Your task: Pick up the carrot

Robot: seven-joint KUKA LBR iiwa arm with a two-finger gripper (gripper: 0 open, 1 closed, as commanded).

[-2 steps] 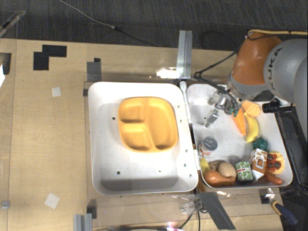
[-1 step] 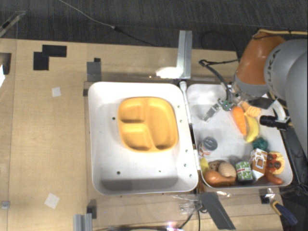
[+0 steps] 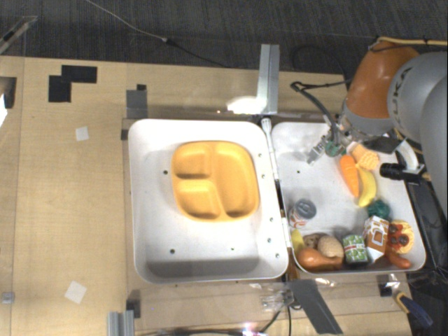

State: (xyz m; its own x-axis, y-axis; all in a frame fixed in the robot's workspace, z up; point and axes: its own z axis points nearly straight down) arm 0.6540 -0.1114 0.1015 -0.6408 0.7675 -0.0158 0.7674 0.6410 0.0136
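In the camera view, the carrot (image 3: 348, 175) lies in the right bin (image 3: 308, 142), touching the banana (image 3: 366, 185). The gripper (image 3: 329, 145) hangs just beside the carrot's top end, at its upper left. The fingers are too small to tell if wide or narrow. A yellow tray (image 3: 212, 179) sits in the left bin (image 3: 150, 208).

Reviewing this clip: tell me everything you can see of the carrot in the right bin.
The carrot is a smooth orange toy, plastic by its look, tapering to a point at its lower end. It lies flat on the floor of the right bin, in the upper right part, running roughly top to bottom of the view. Its right side rests against the yellow banana. The gripper sits just above and left of its top end; nothing is seen gripping it.
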